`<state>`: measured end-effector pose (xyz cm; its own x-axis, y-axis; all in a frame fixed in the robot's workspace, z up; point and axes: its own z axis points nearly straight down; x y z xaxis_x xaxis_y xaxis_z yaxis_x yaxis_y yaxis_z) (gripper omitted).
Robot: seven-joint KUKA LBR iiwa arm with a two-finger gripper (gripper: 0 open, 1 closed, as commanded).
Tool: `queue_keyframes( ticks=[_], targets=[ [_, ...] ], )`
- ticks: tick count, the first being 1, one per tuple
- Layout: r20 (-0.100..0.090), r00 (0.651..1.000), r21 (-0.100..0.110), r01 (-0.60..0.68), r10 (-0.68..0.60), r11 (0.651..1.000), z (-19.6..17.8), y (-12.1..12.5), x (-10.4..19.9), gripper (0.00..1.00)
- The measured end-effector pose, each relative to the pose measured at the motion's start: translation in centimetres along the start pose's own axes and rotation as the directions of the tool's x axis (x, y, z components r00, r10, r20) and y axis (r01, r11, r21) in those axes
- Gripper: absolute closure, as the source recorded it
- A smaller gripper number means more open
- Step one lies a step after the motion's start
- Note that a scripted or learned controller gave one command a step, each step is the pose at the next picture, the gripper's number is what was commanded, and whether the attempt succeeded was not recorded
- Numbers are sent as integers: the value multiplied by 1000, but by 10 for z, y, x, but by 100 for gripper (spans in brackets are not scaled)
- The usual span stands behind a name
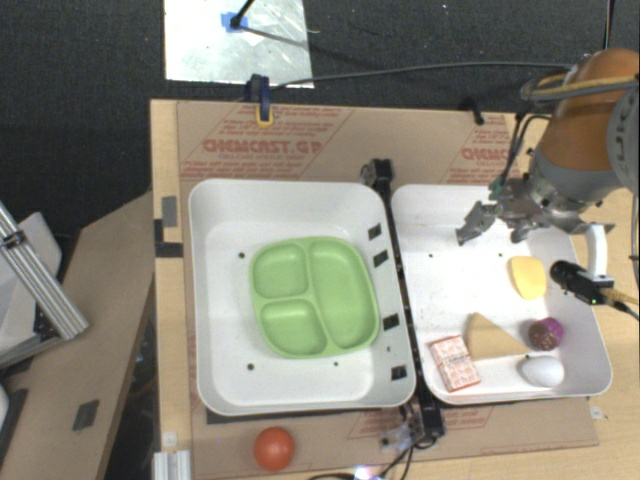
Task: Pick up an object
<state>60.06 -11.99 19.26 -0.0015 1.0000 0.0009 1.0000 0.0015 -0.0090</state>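
Objects for the pick clustered in right bin (pixel 600 373), toward its 5 o'clock corner. Nearest the camera: white egg-shaped piece (pixel 542 371) at the front rim, red-and-white carton (pixel 453 361) at its 9 o'clock, tan wedge (pixel 490 337) between and just behind them, long axis running roughly 10 to 4 o'clock. Purple ball (pixel 545 334) touching or just beside the wedge's thick end. Further back, yellow piece (pixel 527 276), apart from the rest, long axis near 12 to 6. Farthest, gripper (pixel 497 221) over the bin's rear half, tips low above bare white floor, fingers spread with nothing between them. Yellow piece at about 4 o'clock from the fingertips and the closest candidate; the front cluster near 5 to 6 o'clock, well apart. Judged: coming move hinges on a short shift toward 4 o'clock before any descent. Left bin (pixel 215 388) holding green divided tray (pixel 313 296); orange ball (pixel 274 447) on the bench, outside both bins.
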Motion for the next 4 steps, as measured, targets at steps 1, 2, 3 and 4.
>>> queue_keyframes(
  ticks=[1, 2, 3, 4],
  targets=[
    [2, 1000, -11, 2, -2, 1000, -6, 3, 0, 0],
    [0, 1000, -6, 0, 0, 1000, 41, -5, 4, 0],
    [0, 1000, -6, -1, 1, 1000, 85, -10, -1, 0],
    [0, 1000, -8, 0, 0, 1000, 109, -9, -1, 0]
  ],
)
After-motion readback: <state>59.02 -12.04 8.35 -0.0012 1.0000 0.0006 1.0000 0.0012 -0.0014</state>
